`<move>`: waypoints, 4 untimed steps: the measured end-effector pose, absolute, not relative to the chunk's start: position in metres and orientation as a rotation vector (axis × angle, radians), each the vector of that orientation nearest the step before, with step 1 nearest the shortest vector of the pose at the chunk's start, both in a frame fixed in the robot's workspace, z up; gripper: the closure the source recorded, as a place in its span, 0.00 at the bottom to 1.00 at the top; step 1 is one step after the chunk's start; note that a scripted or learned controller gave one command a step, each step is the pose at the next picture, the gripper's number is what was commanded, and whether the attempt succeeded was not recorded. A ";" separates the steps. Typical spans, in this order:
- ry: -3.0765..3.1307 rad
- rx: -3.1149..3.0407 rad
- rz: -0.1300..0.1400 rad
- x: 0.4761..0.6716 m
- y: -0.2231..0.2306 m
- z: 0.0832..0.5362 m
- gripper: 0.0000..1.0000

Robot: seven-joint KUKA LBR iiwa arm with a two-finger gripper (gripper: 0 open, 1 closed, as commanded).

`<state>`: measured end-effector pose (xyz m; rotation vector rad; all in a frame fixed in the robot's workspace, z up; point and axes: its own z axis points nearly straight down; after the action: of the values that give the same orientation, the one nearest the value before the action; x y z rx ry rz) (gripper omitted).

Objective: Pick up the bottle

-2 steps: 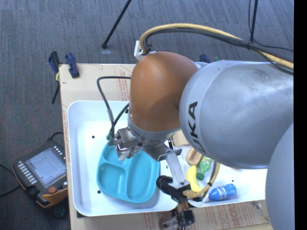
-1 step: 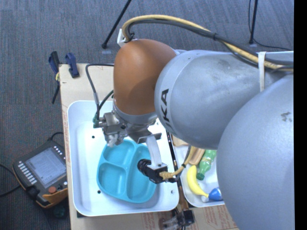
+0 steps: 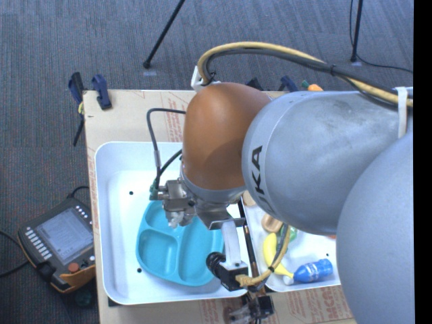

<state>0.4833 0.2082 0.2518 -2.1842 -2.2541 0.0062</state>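
A small blue bottle [image 3: 314,271] lies on its side near the front edge of the right bin [image 3: 304,287], its pale cap end pointing left. My gripper [image 3: 174,216] hangs over the left bin [image 3: 111,181], just above the upper edge of a blue divided plate [image 3: 172,252]. It is well to the left of the bottle and apart from it. Nothing shows in the gripper. The big grey arm and its orange band hide most of the right bin.
A yellow banana [image 3: 271,250] lies in the right bin just left of the bottle, with a tan item [image 3: 271,222] behind it. A teach pendant [image 3: 59,243] sits on the floor to the left of the bench. Clamps [image 3: 101,90] grip the bench's back edge.
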 end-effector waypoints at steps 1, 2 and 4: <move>-2.255 -2.181 0.011 0.484 0.208 0.261 1.00; -2.257 -2.176 0.015 0.484 0.207 0.270 1.00; -2.081 -2.354 0.000 0.476 0.102 0.352 1.00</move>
<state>0.4762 0.1019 0.3521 -2.3539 -2.0806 0.0004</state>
